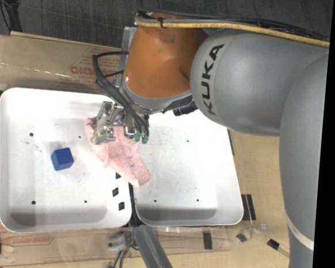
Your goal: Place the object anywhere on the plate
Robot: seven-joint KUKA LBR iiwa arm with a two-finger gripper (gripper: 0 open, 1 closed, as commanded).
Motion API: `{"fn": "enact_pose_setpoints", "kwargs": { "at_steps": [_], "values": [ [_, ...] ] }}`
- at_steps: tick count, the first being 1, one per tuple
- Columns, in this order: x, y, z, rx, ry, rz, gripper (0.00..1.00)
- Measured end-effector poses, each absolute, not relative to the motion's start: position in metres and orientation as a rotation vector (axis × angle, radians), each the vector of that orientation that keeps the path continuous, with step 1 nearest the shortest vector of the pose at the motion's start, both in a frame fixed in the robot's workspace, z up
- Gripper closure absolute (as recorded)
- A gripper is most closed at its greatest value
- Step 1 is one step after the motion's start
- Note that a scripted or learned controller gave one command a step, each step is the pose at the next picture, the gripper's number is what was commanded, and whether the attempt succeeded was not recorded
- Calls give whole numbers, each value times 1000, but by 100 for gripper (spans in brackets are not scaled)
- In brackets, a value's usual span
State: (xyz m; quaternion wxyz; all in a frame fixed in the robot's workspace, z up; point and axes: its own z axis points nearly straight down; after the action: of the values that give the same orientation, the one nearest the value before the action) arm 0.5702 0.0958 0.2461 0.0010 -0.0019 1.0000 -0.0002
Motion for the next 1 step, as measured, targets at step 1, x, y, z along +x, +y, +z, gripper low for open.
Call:
{"fn": "enact_pose_setpoints", "kwargs": {
  "at_steps": [1],
  "values": [
    [558,145,238,-7,3143,-2,100]
  ]
}}
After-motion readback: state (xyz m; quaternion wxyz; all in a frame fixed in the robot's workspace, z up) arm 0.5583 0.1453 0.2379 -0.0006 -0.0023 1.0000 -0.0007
